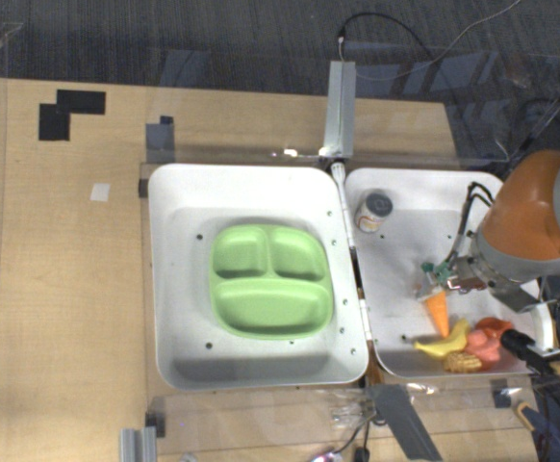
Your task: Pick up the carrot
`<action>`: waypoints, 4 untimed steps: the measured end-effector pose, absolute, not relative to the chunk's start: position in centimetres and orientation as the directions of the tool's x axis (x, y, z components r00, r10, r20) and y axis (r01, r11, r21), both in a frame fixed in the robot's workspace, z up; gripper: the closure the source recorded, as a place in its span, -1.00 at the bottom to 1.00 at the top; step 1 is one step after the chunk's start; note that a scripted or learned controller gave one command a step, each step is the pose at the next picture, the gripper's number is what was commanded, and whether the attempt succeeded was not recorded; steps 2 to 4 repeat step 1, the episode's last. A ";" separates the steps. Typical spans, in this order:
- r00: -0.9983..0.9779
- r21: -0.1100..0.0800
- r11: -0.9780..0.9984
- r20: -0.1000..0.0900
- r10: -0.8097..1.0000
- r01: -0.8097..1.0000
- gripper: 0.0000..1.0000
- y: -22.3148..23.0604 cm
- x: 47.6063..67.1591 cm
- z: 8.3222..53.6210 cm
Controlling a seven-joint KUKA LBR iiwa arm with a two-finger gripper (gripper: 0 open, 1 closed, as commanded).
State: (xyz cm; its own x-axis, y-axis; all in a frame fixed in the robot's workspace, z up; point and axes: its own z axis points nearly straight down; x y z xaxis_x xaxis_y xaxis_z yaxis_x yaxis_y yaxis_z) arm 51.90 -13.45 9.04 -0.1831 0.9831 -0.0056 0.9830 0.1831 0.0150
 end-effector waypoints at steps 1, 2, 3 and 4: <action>0.140 0.005 -0.140 0.001 0.990 0.990 1.00 -8.0 54.4 18.6; 0.140 0.005 -0.140 0.001 0.990 0.990 1.00 -8.0 54.4 18.6; 0.140 0.005 -0.140 0.001 0.990 0.990 1.00 -8.0 54.4 18.6; 0.140 0.005 -0.140 0.001 0.990 0.990 1.00 -8.0 54.4 18.6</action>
